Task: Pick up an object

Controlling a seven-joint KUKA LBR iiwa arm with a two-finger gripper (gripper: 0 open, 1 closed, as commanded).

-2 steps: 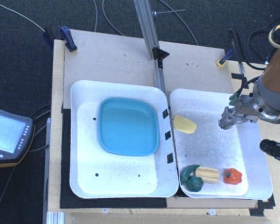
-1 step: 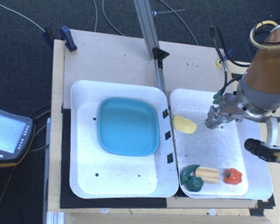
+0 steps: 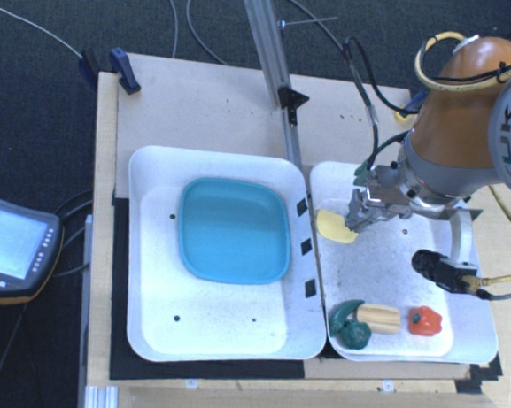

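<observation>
Low over the right bin (image 3: 484, 339), the pincer (image 3: 358, 218) sits just right of centre frame, its tip touching or just above the right edge of a pale yellow piece (image 3: 333, 226). Whether its fingers are spread or closed I cannot tell; the wrist hides them, and nothing is seen gripped between them.

That yellow piece lies flat on the bin floor, close against the wall shared with the left bin (image 3: 146, 234). It looks like a small toy food item, probably light and stiff plastic with a smooth, rather slippery skin. Being thin and low, it offers little height to pinch; a grip across its narrow width near the middle seems best, and the nearby wall leaves little room on its left side.

Along the lower edge of the right bin sit a green piece (image 3: 349, 325), a tan block (image 3: 379, 319) and a red pepper-like toy (image 3: 424, 321), well apart from the pincer. A blue tray (image 3: 234, 230) rests in the left bin.
</observation>
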